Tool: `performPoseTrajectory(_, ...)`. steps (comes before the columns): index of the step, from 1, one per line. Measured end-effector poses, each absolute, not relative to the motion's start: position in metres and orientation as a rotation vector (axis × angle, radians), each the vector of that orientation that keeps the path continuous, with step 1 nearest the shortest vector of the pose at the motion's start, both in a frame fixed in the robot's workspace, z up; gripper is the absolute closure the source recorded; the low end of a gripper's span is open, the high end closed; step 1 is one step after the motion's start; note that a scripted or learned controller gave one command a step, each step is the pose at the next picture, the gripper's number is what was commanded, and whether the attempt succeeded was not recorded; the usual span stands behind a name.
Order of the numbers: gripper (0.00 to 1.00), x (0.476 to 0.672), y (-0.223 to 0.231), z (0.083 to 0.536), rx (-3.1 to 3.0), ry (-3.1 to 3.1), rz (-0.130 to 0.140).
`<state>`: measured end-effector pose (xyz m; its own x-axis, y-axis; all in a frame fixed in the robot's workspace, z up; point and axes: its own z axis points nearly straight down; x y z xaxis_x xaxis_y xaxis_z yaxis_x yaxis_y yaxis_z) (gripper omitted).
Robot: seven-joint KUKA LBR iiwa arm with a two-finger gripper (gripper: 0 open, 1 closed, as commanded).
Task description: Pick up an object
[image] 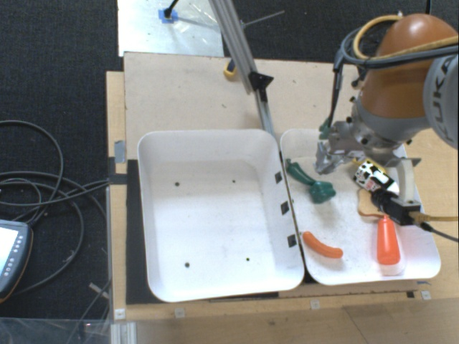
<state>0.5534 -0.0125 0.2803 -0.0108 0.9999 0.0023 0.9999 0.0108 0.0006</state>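
Observation:
The right bin (pixel 423 267) holds three loose things. A green tool-shaped object (pixel 310 183) lies near its left wall. An orange sausage-shaped piece (pixel 323 246) rests by the front left corner. An orange bottle (pixel 388 241) lies along the right side. A thin tan flat piece (pixel 367 208) sits just behind the bottle. My gripper (pixel 326 160) hangs over the back of the right bin, just right of and behind the green object, with nothing visibly held.
The left bin (pixel 154 145) adjoins the right one, with black clips (pixel 285 208) on the shared wall. A slanted metal pole (pixel 240 45) crosses the bench behind the bins. Cables and a pendant (pixel 13 249) lie on the floor at left.

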Motion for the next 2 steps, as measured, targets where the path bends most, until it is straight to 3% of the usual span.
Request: performPoseTrajectory(2, 1.0, 0.56, 0.084, 0.264, -2.209, -2.231, -0.003)
